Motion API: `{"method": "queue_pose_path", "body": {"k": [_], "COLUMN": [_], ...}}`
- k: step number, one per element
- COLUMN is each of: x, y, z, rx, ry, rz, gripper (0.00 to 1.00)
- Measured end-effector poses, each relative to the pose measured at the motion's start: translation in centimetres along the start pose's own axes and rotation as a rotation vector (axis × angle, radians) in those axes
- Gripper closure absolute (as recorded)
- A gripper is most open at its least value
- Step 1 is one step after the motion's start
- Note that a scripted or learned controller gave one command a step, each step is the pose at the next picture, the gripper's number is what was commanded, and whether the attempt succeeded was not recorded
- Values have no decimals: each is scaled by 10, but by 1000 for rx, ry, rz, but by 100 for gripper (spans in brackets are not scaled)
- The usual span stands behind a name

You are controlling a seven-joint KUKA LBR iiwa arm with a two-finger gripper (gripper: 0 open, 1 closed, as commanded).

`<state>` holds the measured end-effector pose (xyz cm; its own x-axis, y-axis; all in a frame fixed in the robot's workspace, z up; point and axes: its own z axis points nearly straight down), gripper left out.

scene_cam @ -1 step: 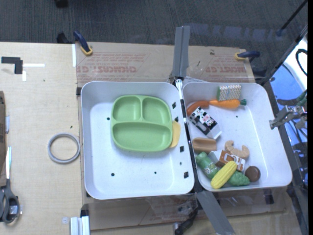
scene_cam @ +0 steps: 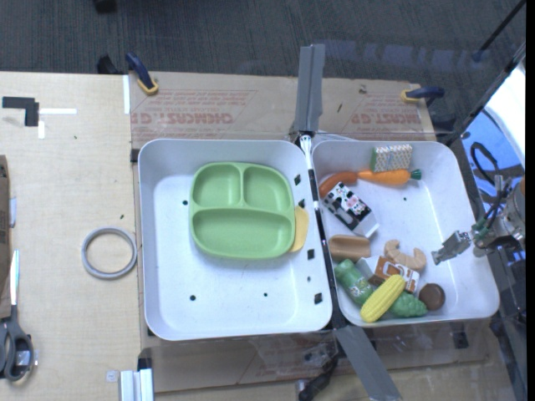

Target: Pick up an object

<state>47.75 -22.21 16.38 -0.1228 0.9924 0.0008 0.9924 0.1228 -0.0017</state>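
Lying far left on the wooden bench: pair of scissors [scene_cam: 15, 345], then a grey tape ring [scene_cam: 109, 252]. Sitting in the left white bin [scene_cam: 159, 224]: green three-compartment plastic plate [scene_cam: 243, 209], touching a yellow piece [scene_cam: 301, 229] at its right edge. Crowding the right white bin [scene_cam: 451, 182]: orange toy carrot [scene_cam: 389, 175], black-and-white cow-print box [scene_cam: 349, 206], brown hot-dog bun [scene_cam: 349, 246], green bottle [scene_cam: 354, 281], yellow toy corn cob [scene_cam: 382, 297], brown round piece [scene_cam: 431, 295]. Hovering over that bin's right side: two-finger metal gripper [scene_cam: 447, 248], gripping nothing visible; finger spread too small to tell.
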Motion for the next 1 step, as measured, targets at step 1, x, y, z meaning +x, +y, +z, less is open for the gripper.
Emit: {"method": "queue_pose_path", "body": {"k": [1], "x": [46], "y": [25], "z": [67], "rx": [-13], "ry": [-1], "rz": [377], "gripper": [0]}}
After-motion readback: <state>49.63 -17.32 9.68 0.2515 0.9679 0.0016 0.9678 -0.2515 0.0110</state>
